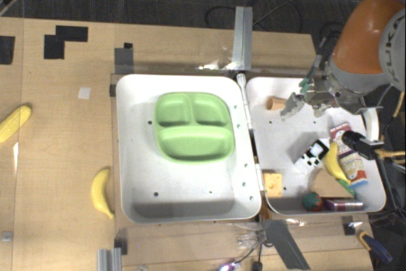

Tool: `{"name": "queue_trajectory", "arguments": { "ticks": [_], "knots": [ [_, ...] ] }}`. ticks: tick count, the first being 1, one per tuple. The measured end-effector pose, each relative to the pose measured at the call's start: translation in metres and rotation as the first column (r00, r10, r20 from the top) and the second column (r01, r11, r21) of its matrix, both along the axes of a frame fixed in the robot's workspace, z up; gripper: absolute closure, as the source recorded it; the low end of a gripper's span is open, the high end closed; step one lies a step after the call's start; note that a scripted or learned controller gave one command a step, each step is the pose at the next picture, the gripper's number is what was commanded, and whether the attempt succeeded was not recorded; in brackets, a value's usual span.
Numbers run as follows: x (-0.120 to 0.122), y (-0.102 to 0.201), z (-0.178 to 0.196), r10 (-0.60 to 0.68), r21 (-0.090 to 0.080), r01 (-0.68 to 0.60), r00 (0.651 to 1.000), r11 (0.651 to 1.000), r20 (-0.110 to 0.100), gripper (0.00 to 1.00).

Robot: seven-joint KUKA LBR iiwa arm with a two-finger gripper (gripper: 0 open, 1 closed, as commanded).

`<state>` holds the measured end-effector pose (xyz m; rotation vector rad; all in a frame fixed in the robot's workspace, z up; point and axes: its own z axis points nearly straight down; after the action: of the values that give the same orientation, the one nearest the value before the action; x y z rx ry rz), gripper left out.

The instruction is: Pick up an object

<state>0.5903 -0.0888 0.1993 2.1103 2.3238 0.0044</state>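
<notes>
Cheese wedge (273, 183) sat below-left of claw (303, 100), grip state unclear, hovering mid-approach; next, descend onto cork (276, 103) just left.

Arm (380, 41): grey casing, rounded orange band above wrist
Gripper (298, 105): slim grey metal, green-tinted wiring

The divided plate (193, 125) was light green, both bins (136, 200) white, bananas (101, 191) yellow, and the small block (313, 154) black-and-white checkered.
</notes>
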Motion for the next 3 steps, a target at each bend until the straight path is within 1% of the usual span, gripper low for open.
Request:
{"name": "queue_trajectory", "arguments": {
  "ticks": [1, 2, 3],
  "knots": [
    [-0.023, -0.054, -0.108, 0.025, 0.000, -0.025, 1.000, 1.000, 0.001, 0.00],
    [-0.053, -0.094, -0.109, -0.020, -0.002, 0.020, 1.000, 1.000, 0.011, 0.00],
    [-0.050, -0.092, -0.098, -0.018, 0.000, 0.018, 1.000, 1.000, 0.019, 1.00]
  ]
}}
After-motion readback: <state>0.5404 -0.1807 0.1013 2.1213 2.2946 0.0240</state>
